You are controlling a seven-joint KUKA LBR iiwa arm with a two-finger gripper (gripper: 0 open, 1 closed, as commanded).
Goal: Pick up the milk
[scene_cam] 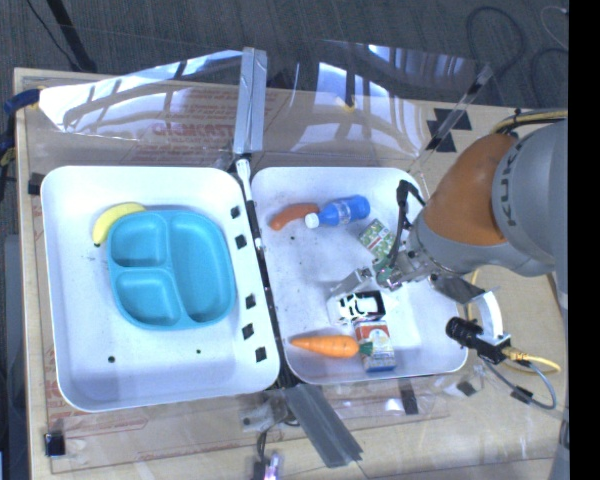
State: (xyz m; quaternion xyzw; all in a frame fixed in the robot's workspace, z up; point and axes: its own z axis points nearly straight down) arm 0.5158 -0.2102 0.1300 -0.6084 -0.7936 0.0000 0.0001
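We're seeing the milk (377, 347) lying at the near edge of the right bin (435, 360), touching the carrot (325, 345). Just beyond the milk, the gripper (368, 286) is hovering, whether spread or pinching, we cannot tell. Farther off, a sausage (292, 214) and blue bottle (338, 211) are lying.

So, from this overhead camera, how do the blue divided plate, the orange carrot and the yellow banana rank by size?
1. Blue divided plastic plate, by far.
2. Orange carrot.
3. Yellow banana, though the plate hides part of it, so carrot versus banana is unsure.
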